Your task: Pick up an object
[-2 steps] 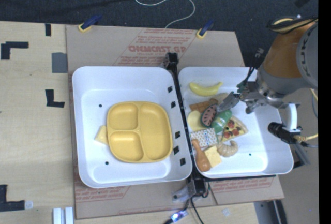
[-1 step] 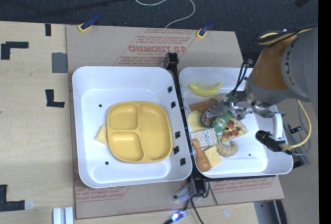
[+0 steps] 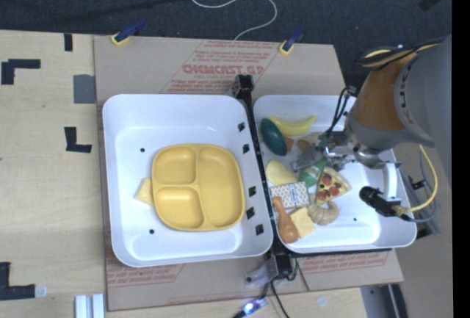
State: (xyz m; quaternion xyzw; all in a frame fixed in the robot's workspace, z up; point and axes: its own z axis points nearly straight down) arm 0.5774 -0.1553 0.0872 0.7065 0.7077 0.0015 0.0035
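Camera view: gripper (image 3: 314, 156) low in the right bin (image 3: 367, 236), centre-right of frame, over the toy-food pile. Fingers partly masked by the wrist; cannot tell whether spread or closed, and nothing visibly between them.

Nearest candidates: green piece (image 3: 311, 175) just below the tip, pizza slice (image 3: 332, 184) just beside it to the lower right. Dark green avocado-like piece (image 3: 273, 136) and banana (image 3: 292, 124) sit up and left of the tip, near the bin's left wall. Pale yellow wedge (image 3: 279, 172) left of the tip, patterned cracker (image 3: 292, 195) below that, orange-brown piece (image 3: 285, 221) and cheese cube (image 3: 302, 223) near the bottom edge, tan lump (image 3: 324, 213) beside them.

Judgement: descent/grasp step, not yet closed on anything confirmable. For a clean pick: commit to one item, centre over it, keep clear of neighbours touching it. Pile is tight, so risk of pinching two or glancing off a rounded one. Flat pieces like the pizza slice likely hard to get under.

Left bin (image 3: 125, 162): yellow divided plate (image 3: 198, 186) with a pale wedge (image 3: 143, 192) at its left edge, well apart from the arm.
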